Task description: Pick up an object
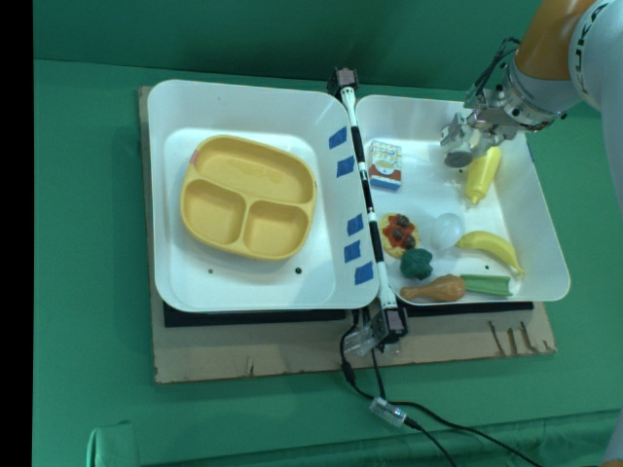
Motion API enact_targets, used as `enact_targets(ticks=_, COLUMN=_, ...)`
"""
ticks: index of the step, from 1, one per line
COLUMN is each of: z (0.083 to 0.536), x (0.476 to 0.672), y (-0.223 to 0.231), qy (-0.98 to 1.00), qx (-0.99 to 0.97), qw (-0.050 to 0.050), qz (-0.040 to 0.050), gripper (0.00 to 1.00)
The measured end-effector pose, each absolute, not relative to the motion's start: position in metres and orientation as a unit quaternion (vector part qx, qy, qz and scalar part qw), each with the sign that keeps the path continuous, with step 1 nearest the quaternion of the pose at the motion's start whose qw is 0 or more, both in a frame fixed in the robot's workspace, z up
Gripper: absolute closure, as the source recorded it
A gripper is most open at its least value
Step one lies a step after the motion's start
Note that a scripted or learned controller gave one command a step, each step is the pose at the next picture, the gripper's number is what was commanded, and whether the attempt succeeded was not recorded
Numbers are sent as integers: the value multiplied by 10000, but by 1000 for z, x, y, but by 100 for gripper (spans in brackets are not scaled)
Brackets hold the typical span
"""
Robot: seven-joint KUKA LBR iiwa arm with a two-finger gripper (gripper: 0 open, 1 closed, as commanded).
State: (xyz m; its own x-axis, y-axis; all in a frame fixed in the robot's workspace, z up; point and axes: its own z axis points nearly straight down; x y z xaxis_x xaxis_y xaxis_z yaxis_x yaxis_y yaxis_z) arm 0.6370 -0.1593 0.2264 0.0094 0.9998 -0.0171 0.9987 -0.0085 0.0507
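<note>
Trouble is likeliest at the yellow bottle (483, 174) lying in the right bin (541, 224), far side. The claw (464, 141) hovers just beside its top end, whether released or clenched I cannot tell. Its round, slick body could roll aside, or the nearby bin wall block the approach.

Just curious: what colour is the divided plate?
Yellow plate, seen in the camera view.
</note>
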Motion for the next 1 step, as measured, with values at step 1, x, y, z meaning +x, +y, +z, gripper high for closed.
enact_targets(ticks=1, z=335, x=633, y=-110, qy=7055, qx=7086, qw=71, qz=34, gripper=100)
